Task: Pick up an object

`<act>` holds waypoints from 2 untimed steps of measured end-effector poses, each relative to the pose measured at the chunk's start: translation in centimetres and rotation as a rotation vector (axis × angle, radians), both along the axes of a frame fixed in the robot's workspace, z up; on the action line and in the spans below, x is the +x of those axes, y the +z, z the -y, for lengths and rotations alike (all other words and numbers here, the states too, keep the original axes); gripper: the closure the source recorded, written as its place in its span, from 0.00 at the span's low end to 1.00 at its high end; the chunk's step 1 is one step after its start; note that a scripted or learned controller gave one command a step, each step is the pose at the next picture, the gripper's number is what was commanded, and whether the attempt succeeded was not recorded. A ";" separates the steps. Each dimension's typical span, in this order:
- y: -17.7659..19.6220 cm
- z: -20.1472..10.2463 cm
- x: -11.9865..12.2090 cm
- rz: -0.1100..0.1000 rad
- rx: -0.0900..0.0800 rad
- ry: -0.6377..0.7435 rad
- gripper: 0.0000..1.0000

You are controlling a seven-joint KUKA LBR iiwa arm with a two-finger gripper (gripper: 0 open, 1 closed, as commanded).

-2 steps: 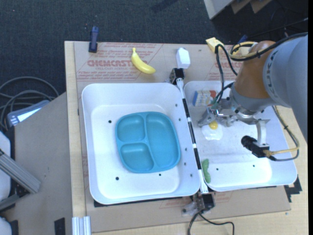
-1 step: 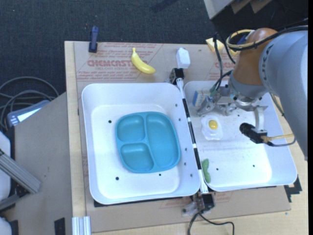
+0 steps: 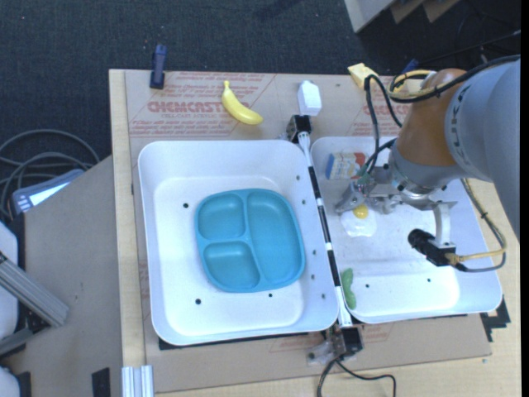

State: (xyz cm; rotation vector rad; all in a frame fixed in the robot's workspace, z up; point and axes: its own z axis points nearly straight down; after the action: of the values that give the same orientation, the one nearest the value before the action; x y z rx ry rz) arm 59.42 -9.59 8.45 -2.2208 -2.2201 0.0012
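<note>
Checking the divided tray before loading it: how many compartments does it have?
3. The blue tray in the left bin has two compartments side by side at the far end and one wide compartment at the near end.

Two white bins side by side on the tabletop [image 3: 124, 222]. In the left bin [image 3: 165, 304], a blue divided plate [image 3: 248, 240]. In the right bin [image 3: 413, 300], the gripper [image 3: 357, 201] low over a small yellow object [image 3: 361, 212] and a white item [image 3: 360, 227]. Green item [image 3: 349, 288] at that bin's near left edge. Banana [image 3: 239, 106] on the tabletop beyond the left bin.
</note>
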 end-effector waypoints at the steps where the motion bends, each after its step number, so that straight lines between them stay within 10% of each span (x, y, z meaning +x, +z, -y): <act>1: 1.2 0.1 0.2 0.006 -0.002 -0.001 1.00; 2: 0.0 3.0 -4.2 -0.001 -0.001 -0.001 1.00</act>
State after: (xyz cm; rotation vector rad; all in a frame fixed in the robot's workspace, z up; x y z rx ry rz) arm 55.24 -12.59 8.42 -2.2218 -2.2192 0.0025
